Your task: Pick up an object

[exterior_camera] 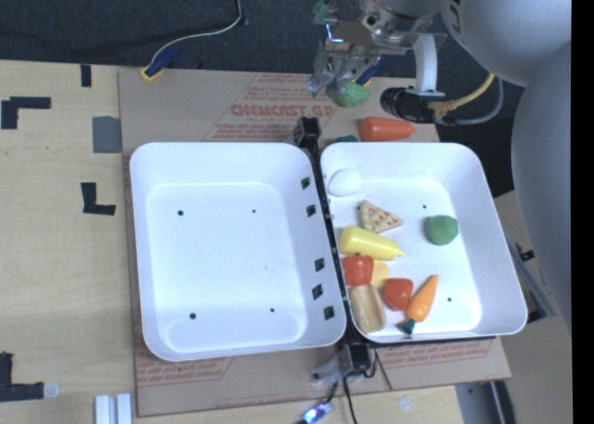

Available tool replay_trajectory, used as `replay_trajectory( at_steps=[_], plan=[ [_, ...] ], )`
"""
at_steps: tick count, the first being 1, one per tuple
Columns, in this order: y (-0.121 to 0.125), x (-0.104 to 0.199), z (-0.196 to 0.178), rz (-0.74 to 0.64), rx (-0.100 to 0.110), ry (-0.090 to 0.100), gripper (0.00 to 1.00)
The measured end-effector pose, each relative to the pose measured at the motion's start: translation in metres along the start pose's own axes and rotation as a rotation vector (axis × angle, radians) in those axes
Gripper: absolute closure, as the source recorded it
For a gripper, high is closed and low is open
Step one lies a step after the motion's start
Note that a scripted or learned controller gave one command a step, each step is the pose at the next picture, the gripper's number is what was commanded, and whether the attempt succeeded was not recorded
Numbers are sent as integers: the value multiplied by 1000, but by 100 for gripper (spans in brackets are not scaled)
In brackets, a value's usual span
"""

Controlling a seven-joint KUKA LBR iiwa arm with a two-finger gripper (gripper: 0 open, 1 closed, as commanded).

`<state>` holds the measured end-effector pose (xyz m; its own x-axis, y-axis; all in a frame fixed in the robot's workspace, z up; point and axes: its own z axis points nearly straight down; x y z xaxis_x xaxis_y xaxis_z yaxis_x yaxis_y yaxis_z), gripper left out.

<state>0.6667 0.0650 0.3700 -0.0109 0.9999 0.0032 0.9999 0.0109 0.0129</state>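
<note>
Here, a small green object [353, 94] is seen clamped between the fingers of the gripper [345, 86], raised above the far edge of the right bin [464, 167] and over the cardboard sheet [260, 111] beneath both bins. The gripper is carried by the grey arm [501, 5], which enters from the right. Just behind the right bin's far rim, a red-orange piece [384, 128] is laid on the cardboard. Inside the right bin, a white egg [344, 181], a cracker [379, 217], a green ball [442, 229], a yellow piece [369, 244], a red piece [357, 270], a bread-coloured piece [368, 308], a second red piece [397, 292] and a carrot [422, 300] are gathered. The left bin [223, 246] is set beside it, rims touching.
</note>
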Motion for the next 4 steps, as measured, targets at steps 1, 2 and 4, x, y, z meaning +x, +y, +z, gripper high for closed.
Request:
replay_trajectory(
  at_steps=[1, 2, 4],
  plan=[
    [4, 21, -137, 6, -4, -1, 100],
    [4, 47, -167, 8, 9, -3, 100],
    [-26, 137, -164, 7, 14, -3, 100]
  ],
)
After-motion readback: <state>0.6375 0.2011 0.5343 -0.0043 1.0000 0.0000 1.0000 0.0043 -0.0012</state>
